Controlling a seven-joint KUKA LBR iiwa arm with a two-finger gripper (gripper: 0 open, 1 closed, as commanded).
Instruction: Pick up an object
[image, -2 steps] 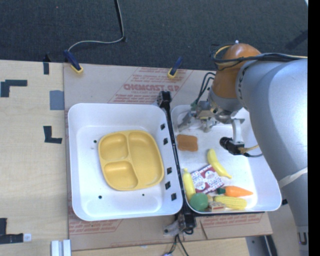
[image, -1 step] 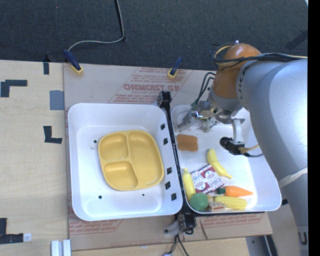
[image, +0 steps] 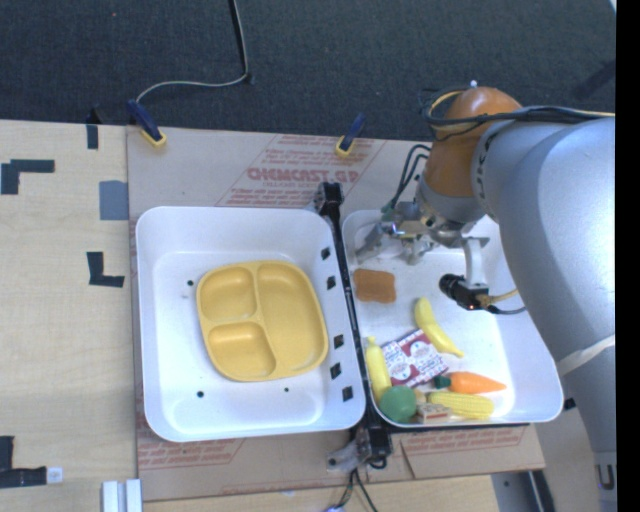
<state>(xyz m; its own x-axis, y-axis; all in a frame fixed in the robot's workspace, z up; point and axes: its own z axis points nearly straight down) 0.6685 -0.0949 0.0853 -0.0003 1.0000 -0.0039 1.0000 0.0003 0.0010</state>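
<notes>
You'll find the arm (image: 560, 200) cut off at the right edge and covering the right bin's (image: 520, 395) far corner, the gripper (image: 405, 235) too tangled in cables to read, and the red-and-white packet's (image: 412, 360) print too small.

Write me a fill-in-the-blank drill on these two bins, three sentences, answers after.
1. The yellow divided plate lies in the ____ bin.
2. The plate has ____ compartments.
3. The carrot in the right bin is coloured ____.

Missing words: left; three; orange
</notes>
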